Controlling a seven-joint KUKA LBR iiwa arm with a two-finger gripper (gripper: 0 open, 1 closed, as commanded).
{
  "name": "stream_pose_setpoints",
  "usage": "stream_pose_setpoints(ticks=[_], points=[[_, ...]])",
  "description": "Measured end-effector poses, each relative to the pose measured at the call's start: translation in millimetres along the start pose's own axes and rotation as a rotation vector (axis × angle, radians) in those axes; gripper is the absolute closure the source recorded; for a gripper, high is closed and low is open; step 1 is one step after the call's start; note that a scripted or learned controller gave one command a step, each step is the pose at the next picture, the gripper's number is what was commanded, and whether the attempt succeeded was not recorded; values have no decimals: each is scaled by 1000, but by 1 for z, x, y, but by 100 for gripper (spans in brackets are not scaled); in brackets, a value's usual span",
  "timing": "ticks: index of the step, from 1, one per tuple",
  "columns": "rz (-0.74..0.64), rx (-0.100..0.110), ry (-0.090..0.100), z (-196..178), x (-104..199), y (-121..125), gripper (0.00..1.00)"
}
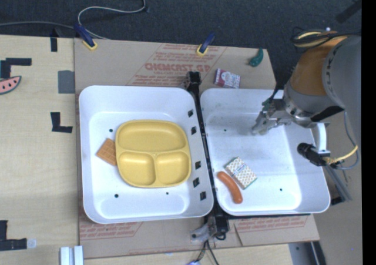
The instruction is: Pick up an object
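Observation:
In the right bin (305,199) lie an orange sausage-shaped toy (230,187) and, just above and to its right, a small checkered white packet (241,173). My gripper (262,124) hangs over the upper middle of that bin, well above and to the right of both objects, with nothing visible between its fingers. The left bin (94,140) holds a yellow divided plate (154,153) with a tan cracker-like piece (107,152) tucked at its left edge.
A small red and white packet (226,78) lies on the cardboard behind the right bin. A green clip (256,57) and yellow-blue clamps (205,45) sit at the cardboard's far edge. Black clips (196,140) join the two bins.

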State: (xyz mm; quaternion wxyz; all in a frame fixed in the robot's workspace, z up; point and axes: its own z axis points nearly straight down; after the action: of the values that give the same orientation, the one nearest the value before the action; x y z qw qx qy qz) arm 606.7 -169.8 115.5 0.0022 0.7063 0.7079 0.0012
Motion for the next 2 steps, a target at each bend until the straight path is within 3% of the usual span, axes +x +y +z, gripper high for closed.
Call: stream_pose_setpoints(ticks=[1,2], points=[[0,0,0,0,0,0,0],[1,4,1,29,5,20,0]])
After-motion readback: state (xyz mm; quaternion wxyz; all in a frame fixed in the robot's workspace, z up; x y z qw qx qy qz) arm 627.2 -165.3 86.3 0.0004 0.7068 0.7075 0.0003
